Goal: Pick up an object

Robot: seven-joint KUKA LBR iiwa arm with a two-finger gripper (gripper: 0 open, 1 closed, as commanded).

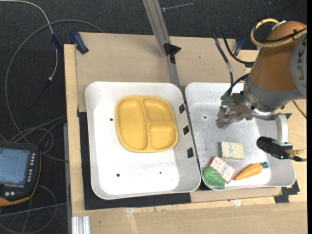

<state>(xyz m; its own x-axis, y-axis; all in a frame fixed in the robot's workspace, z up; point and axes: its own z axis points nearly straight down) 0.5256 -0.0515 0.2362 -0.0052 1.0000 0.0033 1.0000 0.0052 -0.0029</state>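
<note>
Left bin (97, 145): holds a yellow divided plate (146, 123) with three compartments, lying flat near the middle. Right bin (204, 101): carries the candidate objects, all gathered at its near edge: a green item (210, 178) in the corner, a red-and-white patterned packet (223, 168) resting against it, a small patterned box (231, 150) just above, and a toy carrot (249, 171) to the right. The gripper (225, 117) hangs over the bare upper part of this bin, apart from every object; whether it is wide or narrow cannot be told. A sound approach would likely centre the tool over the box or carrot, each lying fairly free of its neighbours, before descending. Printing on the box and packet is too small to read.
</note>
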